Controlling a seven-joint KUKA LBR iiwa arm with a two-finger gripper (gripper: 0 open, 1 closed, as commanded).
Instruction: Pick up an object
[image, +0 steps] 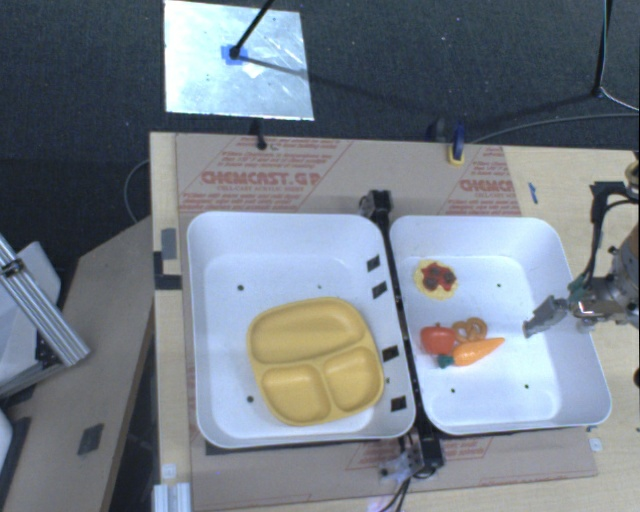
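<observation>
While the grey arm reaches in from the right, its two-finger gripper (540, 318) hangs over the right-hand shallow white plastic bin (530, 400), close to that bin's right wall. From here the grey fingers (545, 316) look small and blurred, pointing left and down toward the bin floor; nothing is between them, but whether they are spread or closed I cannot tell.

That right-hand bin carries four small toy foods gathered left of its middle. Farthest back lies a small round yellow pizza with red and dark toppings (437, 279), flat on the floor. In front of it, close together and seemingly touching, sit a red tomato-like piece (437, 339), a brown twisted pretzel (470, 327) just to its right, and an orange carrot with a green stub at its left end (477, 351), lying slantwise with its tip pointing toward the gripper. The carrot's tip is the nearest thing to the fingers, still apart from them.

Beside it, the left-hand shallow white bin (230, 250) holds one large yellow plastic tray (315, 358) with three compartments: a long one at the back, two smaller ones in front. It sits slightly turned, toward the bin's front right.
</observation>
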